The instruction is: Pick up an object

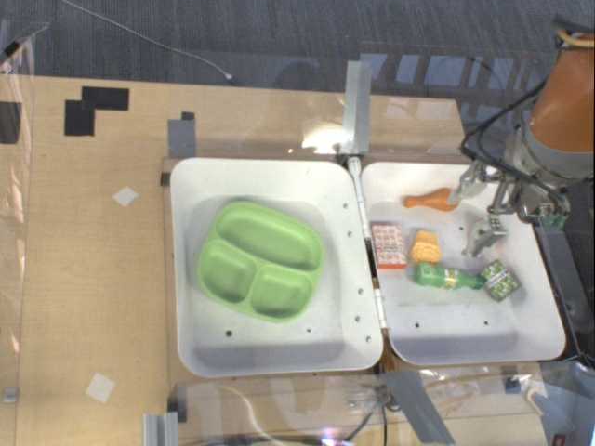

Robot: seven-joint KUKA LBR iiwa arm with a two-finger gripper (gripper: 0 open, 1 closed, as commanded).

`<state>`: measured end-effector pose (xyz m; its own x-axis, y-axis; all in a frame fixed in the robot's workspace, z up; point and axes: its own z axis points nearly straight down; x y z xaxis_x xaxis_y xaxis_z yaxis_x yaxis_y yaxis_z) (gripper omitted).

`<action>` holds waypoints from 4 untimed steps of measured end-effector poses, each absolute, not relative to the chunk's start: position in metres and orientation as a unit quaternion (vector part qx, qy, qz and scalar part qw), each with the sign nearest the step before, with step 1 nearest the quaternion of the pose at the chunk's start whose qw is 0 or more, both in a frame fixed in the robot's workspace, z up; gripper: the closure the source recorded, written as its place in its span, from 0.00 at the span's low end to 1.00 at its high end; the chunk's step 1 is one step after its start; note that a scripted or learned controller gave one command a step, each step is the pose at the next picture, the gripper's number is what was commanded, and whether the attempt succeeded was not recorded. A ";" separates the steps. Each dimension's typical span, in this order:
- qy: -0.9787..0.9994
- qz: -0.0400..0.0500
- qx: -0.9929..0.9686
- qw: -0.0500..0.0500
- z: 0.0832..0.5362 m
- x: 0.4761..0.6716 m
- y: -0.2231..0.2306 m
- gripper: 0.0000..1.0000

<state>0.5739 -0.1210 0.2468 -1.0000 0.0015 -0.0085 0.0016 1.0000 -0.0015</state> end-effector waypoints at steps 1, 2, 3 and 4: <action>0.996 -0.001 0.091 0.017 0.110 0.559 -0.121 0.00; 0.953 0.004 0.304 0.022 0.103 0.604 -0.098 0.00; 0.953 0.004 0.301 0.035 0.121 0.611 -0.099 1.00; 0.889 0.002 0.459 0.005 0.188 0.592 -0.066 1.00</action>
